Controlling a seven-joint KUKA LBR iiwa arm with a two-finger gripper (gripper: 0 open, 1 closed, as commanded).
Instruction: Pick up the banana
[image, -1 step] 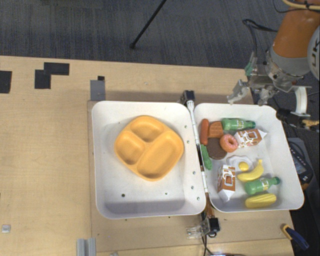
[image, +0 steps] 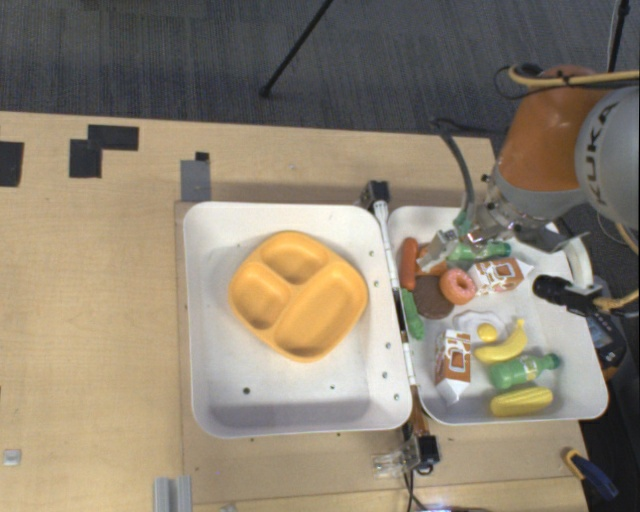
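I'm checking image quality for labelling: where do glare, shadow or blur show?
Camera view: soft even light; mild glare whitens the left white bin; the yellow divided plate casts a faint shadow; the small yellow banana looks soft; the gripper blurs into clutter.

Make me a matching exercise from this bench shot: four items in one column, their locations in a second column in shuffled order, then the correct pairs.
Items:
1. yellow divided plate
2. banana
3. pink donut
4. hot dog

Locations:
A. right bin, against its left wall near the far end
B. middle of the left bin
C. right bin, just below the pincer
D. right bin, directly above the green bottle

Pairs: 1-B, 2-D, 3-C, 4-A
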